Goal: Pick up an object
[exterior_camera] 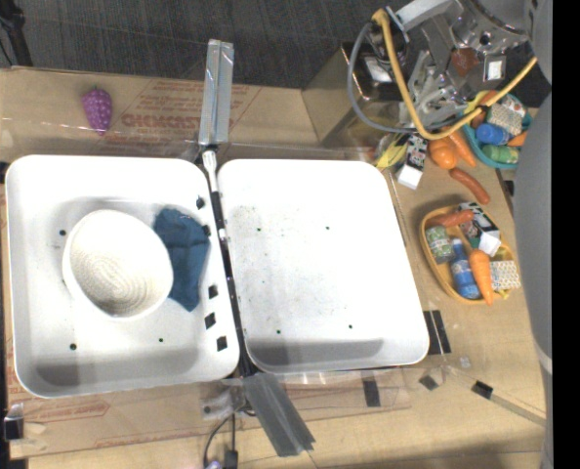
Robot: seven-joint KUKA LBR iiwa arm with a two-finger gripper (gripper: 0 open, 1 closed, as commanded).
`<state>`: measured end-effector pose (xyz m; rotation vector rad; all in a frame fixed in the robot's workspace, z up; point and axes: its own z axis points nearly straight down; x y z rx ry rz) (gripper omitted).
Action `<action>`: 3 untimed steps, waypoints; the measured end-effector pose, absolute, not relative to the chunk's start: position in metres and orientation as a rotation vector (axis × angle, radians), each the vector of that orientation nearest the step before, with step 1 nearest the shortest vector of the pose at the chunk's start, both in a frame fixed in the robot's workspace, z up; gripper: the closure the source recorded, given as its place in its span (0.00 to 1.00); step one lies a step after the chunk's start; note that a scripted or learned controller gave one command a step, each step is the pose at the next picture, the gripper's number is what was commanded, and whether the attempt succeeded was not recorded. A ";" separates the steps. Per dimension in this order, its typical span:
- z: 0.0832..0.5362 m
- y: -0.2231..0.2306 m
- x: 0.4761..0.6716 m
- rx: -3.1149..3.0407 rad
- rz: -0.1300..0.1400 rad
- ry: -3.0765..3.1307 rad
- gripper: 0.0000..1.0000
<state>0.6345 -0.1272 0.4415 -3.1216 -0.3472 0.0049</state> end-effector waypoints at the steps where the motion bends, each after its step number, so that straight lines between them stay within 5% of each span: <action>1: 0.432 -0.037 0.618 -3.123 0.003 -0.346 1.00; 2: 0.441 -0.124 0.637 -3.125 0.007 -0.326 1.00; 3: 0.422 -0.050 0.638 -3.116 0.006 -0.403 1.00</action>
